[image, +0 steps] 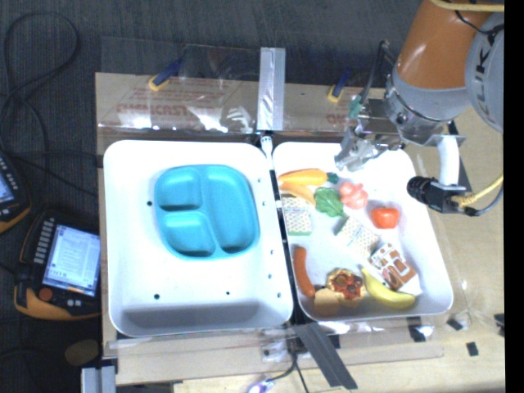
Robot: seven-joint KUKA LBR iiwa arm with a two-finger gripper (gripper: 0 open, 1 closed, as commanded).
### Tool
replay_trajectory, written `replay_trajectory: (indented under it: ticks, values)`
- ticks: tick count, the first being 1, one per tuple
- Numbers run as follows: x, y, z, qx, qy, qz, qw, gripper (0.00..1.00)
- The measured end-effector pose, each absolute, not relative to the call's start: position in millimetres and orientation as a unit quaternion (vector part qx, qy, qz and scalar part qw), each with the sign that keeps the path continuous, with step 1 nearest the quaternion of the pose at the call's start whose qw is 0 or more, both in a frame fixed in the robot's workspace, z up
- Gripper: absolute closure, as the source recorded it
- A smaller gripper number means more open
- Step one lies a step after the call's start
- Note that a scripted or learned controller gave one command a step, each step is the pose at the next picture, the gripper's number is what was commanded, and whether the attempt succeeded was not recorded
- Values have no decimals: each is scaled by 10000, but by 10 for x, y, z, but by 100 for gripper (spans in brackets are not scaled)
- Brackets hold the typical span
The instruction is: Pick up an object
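A bench holds two white bins; above the right bin's far edge the gripper, grip state indiscernible, should descend squarely over one isolated toy, perhaps the red tomato.

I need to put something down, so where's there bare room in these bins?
Left bin: bare floor all around the blue tray, widest along the near wall. Right bin is crowded; only its right edge, past the tomato, is free.

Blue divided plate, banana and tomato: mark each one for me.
Blue divided plate (205,210), camera view, on its central divider ridge.
Banana (388,295), camera view, mid-curve of the peel.
Tomato (386,216), camera view, centre of the red skin.
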State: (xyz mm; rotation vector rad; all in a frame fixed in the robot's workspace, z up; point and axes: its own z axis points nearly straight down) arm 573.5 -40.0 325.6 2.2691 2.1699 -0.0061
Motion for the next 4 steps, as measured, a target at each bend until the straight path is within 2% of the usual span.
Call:
replay_trajectory:
  ticks: [1, 2, 3, 4]
  values:
    - [5986, 57, 2754, 8104, 5858, -28, -5, 100]
    - [5753, 555, 2410, 9399, 3414, -34, 5, 100]
    - [5440, 293, 2334, 9531, 3025, -31, 12, 100]
    - [5466, 154, 2384, 9544, 2985, -32, 0, 100]
